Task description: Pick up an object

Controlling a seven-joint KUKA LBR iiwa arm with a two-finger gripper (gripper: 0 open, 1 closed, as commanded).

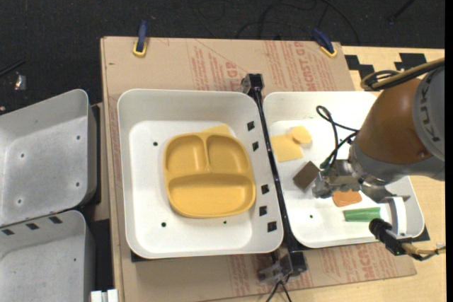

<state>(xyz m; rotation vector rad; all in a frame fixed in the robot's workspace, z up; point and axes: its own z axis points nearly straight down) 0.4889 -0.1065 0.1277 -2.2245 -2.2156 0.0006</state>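
Gripper (327, 184) low in right bin (311, 237), fingers hidden under wrist, can't tell open/closed. Brown block (306, 174) just left of it, touching or nearly, tilted diagonal. Orange piece (347, 199) just right/below, partly covered. Green bar (362, 214) below, long axis approx left-right. Yellow divided plate (209, 175) in left bin (134, 152)

We count two white bins on the bench, a left bin (134, 152) and a right bin (297, 223) touching it. In the left bin we count one yellow tray (209, 175). In the right bin we count two yellow pieces (291, 143), one brown block (306, 174), one orange piece (347, 199) and one green stick (362, 214). Beyond the bins we count two clamps (141, 39) on the board's far edge. We count one arm (396, 134).
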